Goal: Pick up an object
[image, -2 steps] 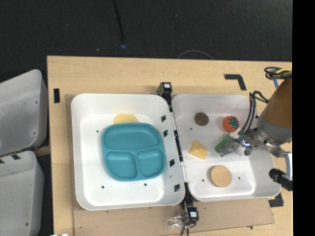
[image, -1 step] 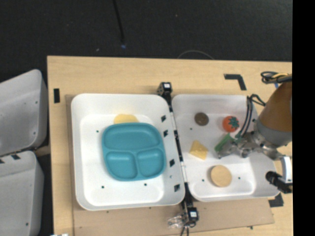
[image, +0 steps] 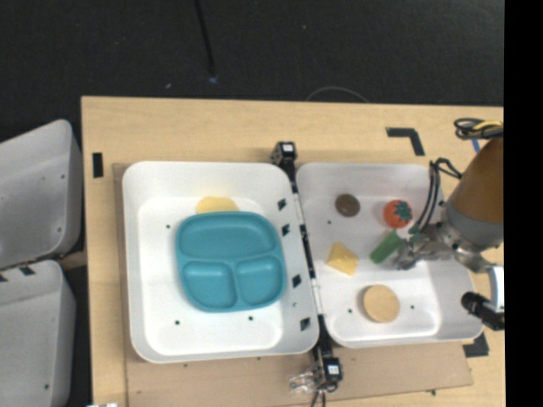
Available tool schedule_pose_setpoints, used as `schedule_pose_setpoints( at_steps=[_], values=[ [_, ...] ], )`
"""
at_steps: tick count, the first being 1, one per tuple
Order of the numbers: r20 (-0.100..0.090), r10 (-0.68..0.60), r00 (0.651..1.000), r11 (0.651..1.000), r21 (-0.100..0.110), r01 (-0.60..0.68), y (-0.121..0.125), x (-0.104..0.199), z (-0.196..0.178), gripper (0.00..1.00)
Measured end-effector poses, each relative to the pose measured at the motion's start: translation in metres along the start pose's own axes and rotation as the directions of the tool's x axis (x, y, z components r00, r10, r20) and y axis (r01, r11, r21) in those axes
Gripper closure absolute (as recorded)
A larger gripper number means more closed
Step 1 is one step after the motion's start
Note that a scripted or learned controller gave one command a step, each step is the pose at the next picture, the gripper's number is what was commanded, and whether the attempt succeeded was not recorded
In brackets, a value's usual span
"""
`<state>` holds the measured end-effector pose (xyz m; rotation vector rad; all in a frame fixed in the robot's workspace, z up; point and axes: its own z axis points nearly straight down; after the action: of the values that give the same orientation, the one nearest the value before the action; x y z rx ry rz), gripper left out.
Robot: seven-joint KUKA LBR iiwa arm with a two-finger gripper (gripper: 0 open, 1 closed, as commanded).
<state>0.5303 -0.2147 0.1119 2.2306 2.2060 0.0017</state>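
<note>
Your hand (image: 405, 256) was low in the right bin (image: 424, 329), touching the green thing (image: 384, 248) beside the red tomato (image: 396, 213); you needed to drop straight over the green one.

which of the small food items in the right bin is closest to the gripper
The green piece, lying right beside the gripper. The tomato, cheese wedge, brown disc and tan round sit farther off.

Two bins side by side on the bench (image: 102, 134). Left bin (image: 140, 312): divided tray (image: 230, 259) in the middle, a disc (image: 216, 204) behind it, partly hidden. Right bin (image: 424, 320): small disc (image: 347, 205) and tomato (image: 396, 213) at the back, wedge (image: 343, 259) and pickle (image: 384, 247) mid-bin, cookie (image: 381, 303) in front.
</note>
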Motion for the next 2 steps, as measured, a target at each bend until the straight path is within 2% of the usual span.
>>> schedule_pose_setpoints(
  at_steps=[2],
  values=[
    [0.000, -0.016, 1.000, 1.000, -0.002, 0.016, 0.003, -0.003, -0.087, 1.00]
  ],
)
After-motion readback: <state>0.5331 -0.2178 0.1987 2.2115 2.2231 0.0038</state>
